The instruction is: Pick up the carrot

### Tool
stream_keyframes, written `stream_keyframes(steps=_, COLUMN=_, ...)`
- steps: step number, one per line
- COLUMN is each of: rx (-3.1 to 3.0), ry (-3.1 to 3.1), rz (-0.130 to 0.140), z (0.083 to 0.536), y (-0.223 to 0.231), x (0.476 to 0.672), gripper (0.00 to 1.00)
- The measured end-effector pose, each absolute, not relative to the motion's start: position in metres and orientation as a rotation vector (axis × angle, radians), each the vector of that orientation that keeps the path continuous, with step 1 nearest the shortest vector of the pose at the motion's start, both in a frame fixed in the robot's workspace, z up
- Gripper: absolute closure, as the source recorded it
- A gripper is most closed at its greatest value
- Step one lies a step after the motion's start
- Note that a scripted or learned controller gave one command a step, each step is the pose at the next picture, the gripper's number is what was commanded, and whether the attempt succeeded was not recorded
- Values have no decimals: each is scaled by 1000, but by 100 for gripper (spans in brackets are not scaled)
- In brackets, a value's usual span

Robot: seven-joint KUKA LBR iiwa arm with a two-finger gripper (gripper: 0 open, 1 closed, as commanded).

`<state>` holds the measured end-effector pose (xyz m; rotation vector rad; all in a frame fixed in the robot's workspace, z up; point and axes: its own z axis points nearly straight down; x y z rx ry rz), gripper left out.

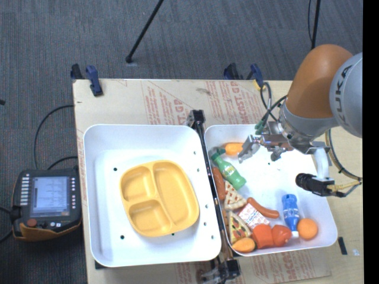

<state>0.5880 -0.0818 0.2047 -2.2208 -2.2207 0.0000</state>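
Near end of rt bin (pixel 329 241): orange fruit (pixel 307 229), blue bottle (pixel 289 209), red piece (pixel 272 235), sausage (pixel 263 207) and pizza slice (pixel 240 225), all crowded together. Mid: green bottle (pixel 228 170). Far end: carrot (pixel 233 148) lies near the far-left corner, just beside the gripper (pixel 263 149). You're likely dealing w/ a light, stiff, smooth plastic toy; grip across its thick middle. Jaws look apart, clamped on nothing. Left bin (pixel 98 158) holds a yellow divided plate (pixel 159 197).

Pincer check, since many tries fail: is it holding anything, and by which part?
Nothing is held: the pincer hangs open above the right white bin, beside the small orange carrot.
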Motion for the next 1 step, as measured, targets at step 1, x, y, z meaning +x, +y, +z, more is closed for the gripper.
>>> stream_keyframes(steps=1, rx=-2409, ry=-2011, rz=2, z=87, y=-96, x=631, gripper=0)
